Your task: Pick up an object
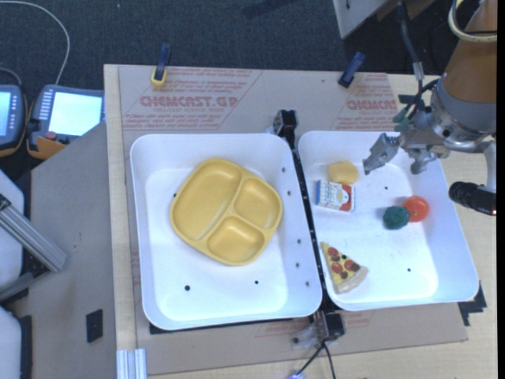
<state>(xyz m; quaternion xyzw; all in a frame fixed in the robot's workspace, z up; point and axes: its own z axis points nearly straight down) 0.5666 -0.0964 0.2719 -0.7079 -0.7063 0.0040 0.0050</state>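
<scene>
On the table's right bin point(450, 287), the gripper point(398, 155) hovers with fingers spread wide beside a yellow toy bun point(343, 171), likely light, rigid plastic, best pinched across its rounded sides.

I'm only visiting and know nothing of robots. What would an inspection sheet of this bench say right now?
Surface: bench board bearing left bin and right bin.
Job's things: right bin holds yellow bun-like piece, small carton, toy pizza slice, green piece touching orange-red ball.
Clutter: yellow divided plate in left bin.
Grippers: gripper above right bin's far side, nothing between its fingers.
Cables: white cable on floor, far left.
Surroundings: lit screen left; two clamps at board's far edge.
</scene>
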